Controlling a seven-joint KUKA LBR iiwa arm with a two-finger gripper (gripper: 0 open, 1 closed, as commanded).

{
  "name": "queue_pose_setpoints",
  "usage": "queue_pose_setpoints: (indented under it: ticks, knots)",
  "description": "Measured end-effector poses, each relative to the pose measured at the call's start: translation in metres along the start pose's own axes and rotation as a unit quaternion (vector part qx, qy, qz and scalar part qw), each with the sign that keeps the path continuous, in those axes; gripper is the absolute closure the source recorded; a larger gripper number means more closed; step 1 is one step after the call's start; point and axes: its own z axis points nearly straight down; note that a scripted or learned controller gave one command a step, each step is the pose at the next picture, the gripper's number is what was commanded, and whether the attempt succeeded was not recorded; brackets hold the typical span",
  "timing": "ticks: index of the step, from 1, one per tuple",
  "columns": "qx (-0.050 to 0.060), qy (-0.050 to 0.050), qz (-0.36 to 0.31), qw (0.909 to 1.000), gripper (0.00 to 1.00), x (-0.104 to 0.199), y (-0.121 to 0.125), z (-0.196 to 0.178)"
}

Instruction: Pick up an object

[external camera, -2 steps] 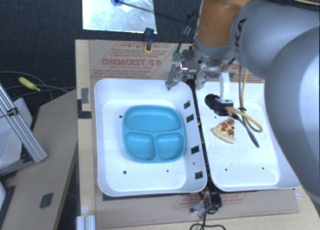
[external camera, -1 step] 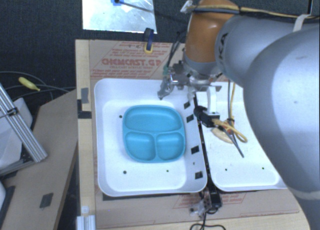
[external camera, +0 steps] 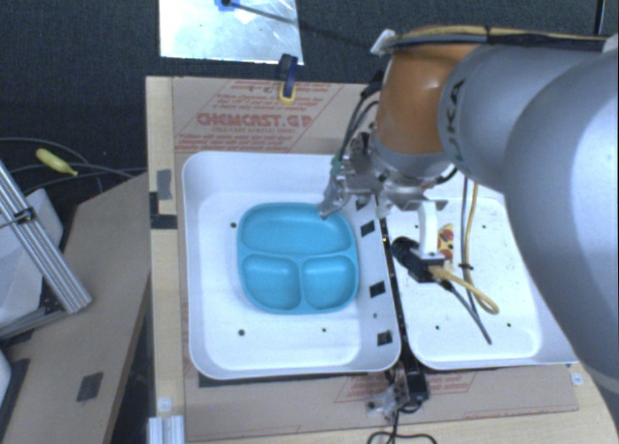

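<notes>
A blue divided plate (external camera: 290, 268) with three compartments lies flat in the left white bin (external camera: 208, 239). My gripper (external camera: 337, 198) hangs low over the plate's far right corner, right at its rim; whether it touches the rim cannot be told. The grey arm with its orange band (external camera: 416, 94) comes in from the right and covers the far part of the right bin (external camera: 513, 336). A small red and yellow object (external camera: 446, 238) lies in the right bin, partly hidden behind the wrist.
Both bins rest on a cardboard sheet (external camera: 251, 113). A shiny foil sheet (external camera: 227, 7) lies behind it. An aluminium frame (external camera: 39, 258) stands at the left, beside a wooden bench surface (external camera: 106, 336).
</notes>
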Motion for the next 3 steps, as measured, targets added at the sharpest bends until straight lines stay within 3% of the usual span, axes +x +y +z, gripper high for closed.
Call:
queue_pose_setpoints:
  ticks: [1, 2, 3]
  knots:
    - [0.001, 0.001, -0.003, 1.0000, 0.00, 0.022, -0.057, 0.000]
    - [-0.007, 0.001, -0.003, 1.0000, 0.00, 0.059, -0.100, 0.100]
    - [0.033, -0.006, 0.001, 0.9994, 0.00, 0.107, 0.016, 0.099]
